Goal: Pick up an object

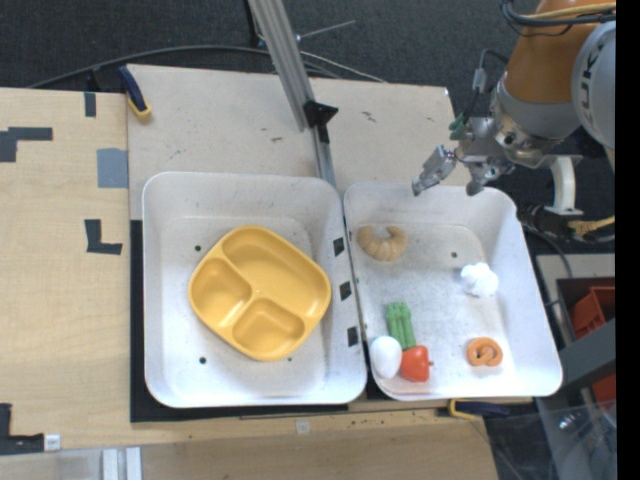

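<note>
Grey metal fingers of your gripper point(452, 174) hang at the far rim of the right bin point(520, 258), and you can see them spread apart with nothing between them; one tip points down toward the left, the other sits closer to the wrist. Above them the arm's orange band point(560, 13) rises toward the upper right of the view.

Taking the right bin as your landmark, note the contents. A tan croissant-shaped piece point(383, 242) lies nearest the gripper, in the bin's far left part, its long axis running across the bin and its two ends curling toward the near side. A small white lump point(480, 279) rests toward the right wall, well apart from the fingers. An orange ring-shaped piece point(484, 352) lies in the near right corner. A green stalk point(400, 323) lies with its long axis running from far to near; just beside its near end sits a red piece point(416, 362), and touching that on the left is a white egg-shaped piece point(385, 354).

Left of the right bin, the left bin point(165, 268) holds a yellow divided tray point(260, 291), set at a diagonal.
</note>
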`<state>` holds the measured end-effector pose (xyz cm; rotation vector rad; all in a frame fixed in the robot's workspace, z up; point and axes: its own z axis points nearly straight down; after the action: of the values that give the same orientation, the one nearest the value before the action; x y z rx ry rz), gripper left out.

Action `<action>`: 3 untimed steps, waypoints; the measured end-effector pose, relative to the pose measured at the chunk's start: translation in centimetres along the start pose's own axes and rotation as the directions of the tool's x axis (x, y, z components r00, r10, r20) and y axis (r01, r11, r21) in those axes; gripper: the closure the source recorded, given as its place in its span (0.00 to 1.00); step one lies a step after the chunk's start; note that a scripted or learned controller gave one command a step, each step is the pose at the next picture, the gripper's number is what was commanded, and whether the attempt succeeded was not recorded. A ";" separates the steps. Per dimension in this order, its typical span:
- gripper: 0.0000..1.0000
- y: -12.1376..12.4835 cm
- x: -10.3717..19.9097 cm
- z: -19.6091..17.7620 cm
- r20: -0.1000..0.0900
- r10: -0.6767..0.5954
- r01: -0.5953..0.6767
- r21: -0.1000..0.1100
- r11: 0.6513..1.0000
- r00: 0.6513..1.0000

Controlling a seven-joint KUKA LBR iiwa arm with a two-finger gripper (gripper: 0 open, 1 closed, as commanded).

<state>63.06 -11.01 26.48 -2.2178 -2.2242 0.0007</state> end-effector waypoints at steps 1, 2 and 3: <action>0.00 0.0 0.0 0.0 0.000 0.000 0.000 0.000 1.000 1.000; 0.00 0.2 0.0 6.4 0.001 0.001 -0.001 0.006 1.000 1.000; 0.00 -0.4 -0.3 12.8 0.001 0.002 -0.002 0.008 1.000 1.000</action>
<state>62.70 -11.36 13.65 -2.2158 -2.2186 0.0104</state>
